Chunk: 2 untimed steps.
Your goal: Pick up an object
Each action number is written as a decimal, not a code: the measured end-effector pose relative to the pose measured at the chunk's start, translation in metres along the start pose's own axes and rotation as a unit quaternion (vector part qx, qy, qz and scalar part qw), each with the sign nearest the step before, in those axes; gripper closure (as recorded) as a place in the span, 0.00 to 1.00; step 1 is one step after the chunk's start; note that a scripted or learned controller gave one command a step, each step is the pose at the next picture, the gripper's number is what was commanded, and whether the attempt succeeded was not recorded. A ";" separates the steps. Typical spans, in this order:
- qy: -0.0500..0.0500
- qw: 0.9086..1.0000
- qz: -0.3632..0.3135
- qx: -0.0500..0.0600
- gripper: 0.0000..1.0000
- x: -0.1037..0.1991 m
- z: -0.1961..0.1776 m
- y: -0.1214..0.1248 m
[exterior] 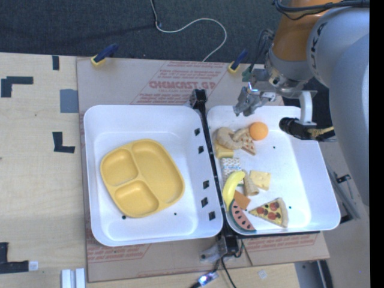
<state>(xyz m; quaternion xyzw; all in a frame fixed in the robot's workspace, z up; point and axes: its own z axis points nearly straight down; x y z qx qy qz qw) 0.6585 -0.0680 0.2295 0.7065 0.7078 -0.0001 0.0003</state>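
My gripper (245,108) hangs over the far left part of the right bin (312,179), above the toy food and clear of it. Nothing is seen between its fingers. Just below it lie a tan bread-like piece (227,137), a waffle-like piece (245,140) and an orange ball (258,131). Nearer the front are a yellow banana (231,185), a cheese wedge (259,180), a pizza slice (270,212) and a watermelon slice (240,216).
The left bin (99,125) holds a yellow divided plate (141,176). A black divider (206,161) runs between the bins. The grey arm with its orange band (300,17) comes in from the upper right.
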 end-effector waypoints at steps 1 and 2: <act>-0.001 1.000 0.001 0.001 1.00 -0.010 -0.001 -0.011; 0.000 1.000 0.000 0.001 1.00 -0.009 0.009 -0.016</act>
